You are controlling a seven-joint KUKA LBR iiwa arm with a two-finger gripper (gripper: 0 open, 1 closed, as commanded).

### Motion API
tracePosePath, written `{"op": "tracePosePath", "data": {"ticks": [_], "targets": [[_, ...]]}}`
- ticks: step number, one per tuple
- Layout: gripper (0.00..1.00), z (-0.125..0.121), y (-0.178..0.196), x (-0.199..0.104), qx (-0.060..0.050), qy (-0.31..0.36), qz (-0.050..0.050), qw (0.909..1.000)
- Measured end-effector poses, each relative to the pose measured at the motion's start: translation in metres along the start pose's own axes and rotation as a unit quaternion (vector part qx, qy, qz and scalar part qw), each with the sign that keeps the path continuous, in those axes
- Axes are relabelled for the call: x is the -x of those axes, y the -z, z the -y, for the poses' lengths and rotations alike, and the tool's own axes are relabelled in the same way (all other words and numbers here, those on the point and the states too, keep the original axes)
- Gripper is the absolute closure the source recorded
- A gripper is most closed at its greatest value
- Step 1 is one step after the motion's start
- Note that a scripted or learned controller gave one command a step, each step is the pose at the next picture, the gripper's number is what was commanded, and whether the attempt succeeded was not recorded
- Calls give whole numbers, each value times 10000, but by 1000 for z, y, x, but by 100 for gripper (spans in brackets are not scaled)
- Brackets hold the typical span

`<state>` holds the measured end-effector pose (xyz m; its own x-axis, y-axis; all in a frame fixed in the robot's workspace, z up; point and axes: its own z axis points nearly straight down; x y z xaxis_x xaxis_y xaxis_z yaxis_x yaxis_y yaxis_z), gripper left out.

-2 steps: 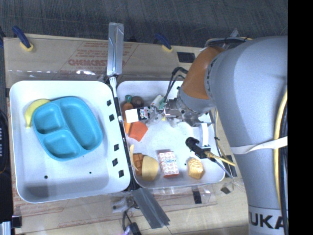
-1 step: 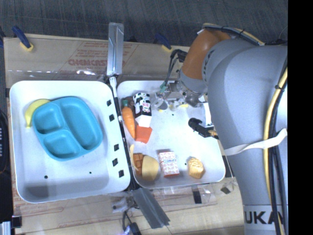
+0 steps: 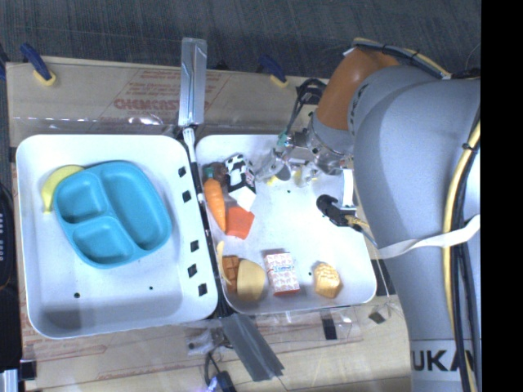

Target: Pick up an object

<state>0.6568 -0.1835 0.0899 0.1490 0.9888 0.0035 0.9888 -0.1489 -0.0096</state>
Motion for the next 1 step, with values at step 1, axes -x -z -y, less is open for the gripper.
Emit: {"op": "tracePosePath", "data": {"ticks": [1], "targets": [[0, 24, -1, 1, 12, -750, 11, 9972]]}}
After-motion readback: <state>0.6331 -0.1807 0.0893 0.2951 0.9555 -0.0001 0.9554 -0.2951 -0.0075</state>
